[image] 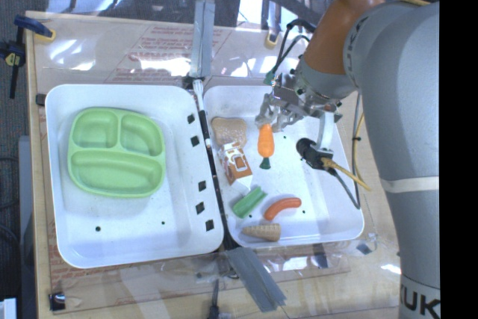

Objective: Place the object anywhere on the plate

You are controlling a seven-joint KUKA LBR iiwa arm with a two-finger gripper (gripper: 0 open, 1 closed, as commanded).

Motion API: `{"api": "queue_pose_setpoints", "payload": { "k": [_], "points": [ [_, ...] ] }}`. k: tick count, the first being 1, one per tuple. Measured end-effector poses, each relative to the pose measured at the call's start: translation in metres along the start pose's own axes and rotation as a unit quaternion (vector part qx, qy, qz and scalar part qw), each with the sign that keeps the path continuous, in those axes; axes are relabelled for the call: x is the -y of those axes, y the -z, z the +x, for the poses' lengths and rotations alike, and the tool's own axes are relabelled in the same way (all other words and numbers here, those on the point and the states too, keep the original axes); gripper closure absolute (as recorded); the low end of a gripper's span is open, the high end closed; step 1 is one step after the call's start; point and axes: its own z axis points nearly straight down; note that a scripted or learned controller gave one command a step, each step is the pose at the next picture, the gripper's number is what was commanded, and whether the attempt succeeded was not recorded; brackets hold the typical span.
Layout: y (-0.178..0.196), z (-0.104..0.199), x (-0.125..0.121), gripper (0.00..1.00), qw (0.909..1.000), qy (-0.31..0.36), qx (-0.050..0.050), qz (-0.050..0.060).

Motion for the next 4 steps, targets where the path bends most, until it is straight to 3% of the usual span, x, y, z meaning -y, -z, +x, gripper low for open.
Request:
{"api": "queue_pose_setpoints", "payload": {
  "k": [1, 2, 3, 4],
  "points": [
    [0.007, 0.092, -0.013, 1.00, 0.9990, 0.044, 0.000, -0.002],
    [0.007, 0.164, 0.005, 1.00, 0.9999, 0.014, 0.001, -0.002],
    [0.007, 0.237, 0.028, 1.00, 0.9971, 0.076, 0.001, -0.003],
    [0.007, 0.237, 0.028, 0.00, 0.9971, 0.076, 0.001, -0.003]
  ]
}}
